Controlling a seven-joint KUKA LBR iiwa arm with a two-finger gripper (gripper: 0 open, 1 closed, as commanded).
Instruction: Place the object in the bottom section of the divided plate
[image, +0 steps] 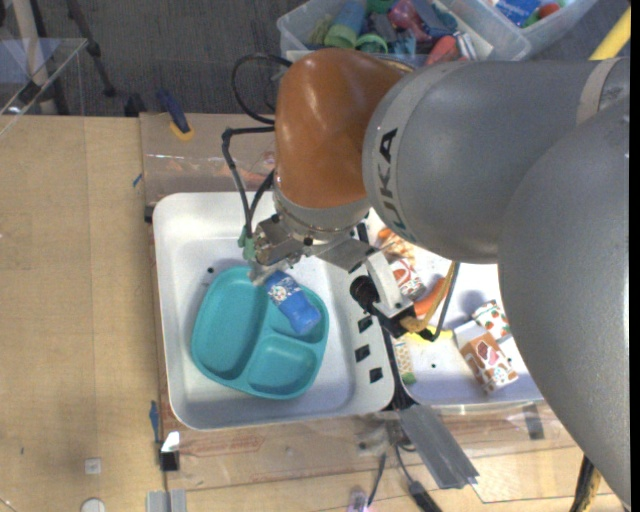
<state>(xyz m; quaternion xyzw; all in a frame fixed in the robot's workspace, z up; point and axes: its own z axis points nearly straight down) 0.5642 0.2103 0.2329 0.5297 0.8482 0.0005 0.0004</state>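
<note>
A teal divided plate (235, 335) lies in the left white bin (185, 250). It has one large section on the left and two smaller ones on the right. A blue object (300, 310) with a patterned end rests in the upper right section, close to the plate's rim. My gripper (268, 262) hangs just above the upper edge of the plate, right beside the object's patterned end. The bulky wrist and orange band (320, 130) hide most of it, and I cannot make out whether it touches the object.
The right bin (450, 390) holds a small printed carton (488, 348), a red-and-white packet (398, 272) and an orange item (432, 295). Black cables run along the wrist. A clear box of toys (400, 25) stands behind the bins.
</note>
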